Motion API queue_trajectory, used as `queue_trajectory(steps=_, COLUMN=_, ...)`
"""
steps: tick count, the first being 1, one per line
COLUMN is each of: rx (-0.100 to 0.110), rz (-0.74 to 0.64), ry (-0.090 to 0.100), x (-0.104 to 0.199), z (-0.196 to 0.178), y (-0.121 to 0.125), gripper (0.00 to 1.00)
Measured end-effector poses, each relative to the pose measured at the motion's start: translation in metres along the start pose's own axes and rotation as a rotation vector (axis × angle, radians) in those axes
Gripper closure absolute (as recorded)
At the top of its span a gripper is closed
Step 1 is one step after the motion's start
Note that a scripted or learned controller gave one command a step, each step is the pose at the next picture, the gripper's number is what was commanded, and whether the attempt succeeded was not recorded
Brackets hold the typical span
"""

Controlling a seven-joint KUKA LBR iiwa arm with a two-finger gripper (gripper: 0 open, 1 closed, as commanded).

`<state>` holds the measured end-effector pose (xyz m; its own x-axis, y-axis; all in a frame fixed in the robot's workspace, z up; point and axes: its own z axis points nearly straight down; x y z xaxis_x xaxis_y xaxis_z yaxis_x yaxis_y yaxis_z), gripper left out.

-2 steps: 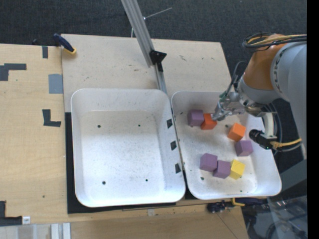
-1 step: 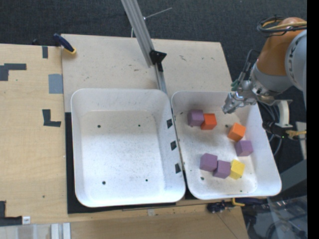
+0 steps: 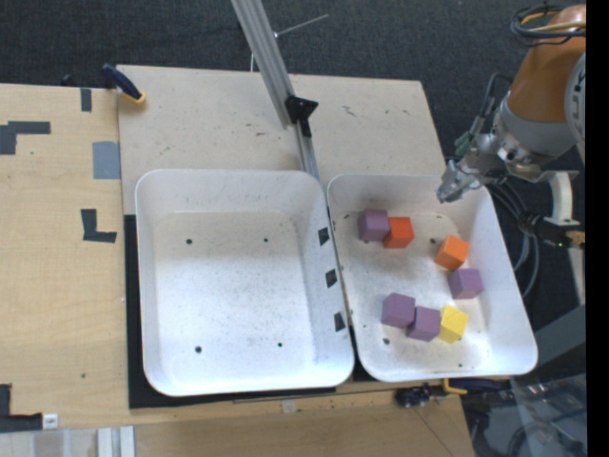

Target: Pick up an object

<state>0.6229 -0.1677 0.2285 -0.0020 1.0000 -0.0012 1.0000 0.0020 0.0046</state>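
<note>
My gripper (image 3: 450, 189) hangs over the far right edge of the right bin (image 3: 504, 284), above its rim, and from this slanted view I cannot tell its state; nothing shows beneath it, so I judge that I am carrying nothing. The pick has not begun as far as I can see: every candidate lies on the bin floor. Nearest to me is an orange cube (image 3: 452, 251), with a purple cube (image 3: 465, 282) just beside it toward the near side. Farther left, at the far end of the bin, another purple cube (image 3: 374, 225) touches a second orange cube (image 3: 399, 231). Toward the near side sits a tight cluster: a purple cube (image 3: 398, 309), a purple cube (image 3: 423, 324) against it, and a yellow cube (image 3: 453, 323) touching that one. The left bin (image 3: 152, 255) holds none of them. What remains is the whole job: choose one cube, come down over it, close on it and lift. I would judge the lone orange cube near me the easiest, since it has some free space on two sides, whereas the clustered ones leave little room.
</note>
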Motion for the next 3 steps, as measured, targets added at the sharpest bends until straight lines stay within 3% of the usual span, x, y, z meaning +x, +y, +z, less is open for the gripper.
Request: queue_trajectory(steps=3, rx=0.007, rz=-0.004, ry=0.003, x=0.150, z=0.011, y=-0.001, gripper=1.00)
